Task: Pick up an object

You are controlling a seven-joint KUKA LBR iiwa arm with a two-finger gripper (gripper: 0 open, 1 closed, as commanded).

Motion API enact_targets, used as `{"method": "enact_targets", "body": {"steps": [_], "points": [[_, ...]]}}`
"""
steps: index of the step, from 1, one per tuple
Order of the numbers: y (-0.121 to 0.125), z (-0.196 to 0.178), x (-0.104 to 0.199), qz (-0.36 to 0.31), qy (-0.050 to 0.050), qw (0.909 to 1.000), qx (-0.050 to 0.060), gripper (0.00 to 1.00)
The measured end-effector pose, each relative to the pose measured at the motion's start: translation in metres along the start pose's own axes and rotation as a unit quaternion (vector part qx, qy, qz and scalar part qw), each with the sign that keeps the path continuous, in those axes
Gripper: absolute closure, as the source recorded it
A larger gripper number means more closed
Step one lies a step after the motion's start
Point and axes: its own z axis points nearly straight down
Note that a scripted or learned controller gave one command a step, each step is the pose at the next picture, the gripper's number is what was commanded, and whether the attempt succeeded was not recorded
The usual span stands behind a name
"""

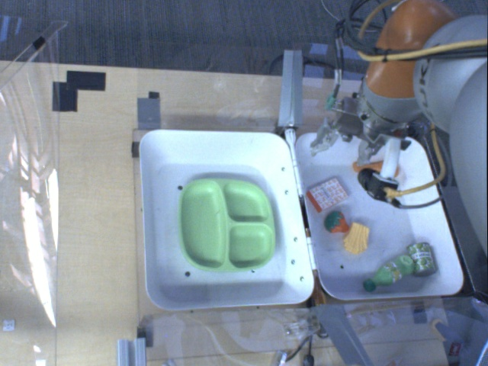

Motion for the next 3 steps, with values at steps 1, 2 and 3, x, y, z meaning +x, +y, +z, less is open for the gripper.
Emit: {"method": "enact_targets", "body": {"steps": [1,2,3], "points": [[0.023,0.106,-0.129,-0.045,0.0,0.999,0.001,0.0],[-0.102,0.14,-0.147,-0.04,0.001,0.9992,-0.003,0.0],[-0.011,0.141,-0.114,-0.035,0.001,0.9994,-0.005,0.0]]}}
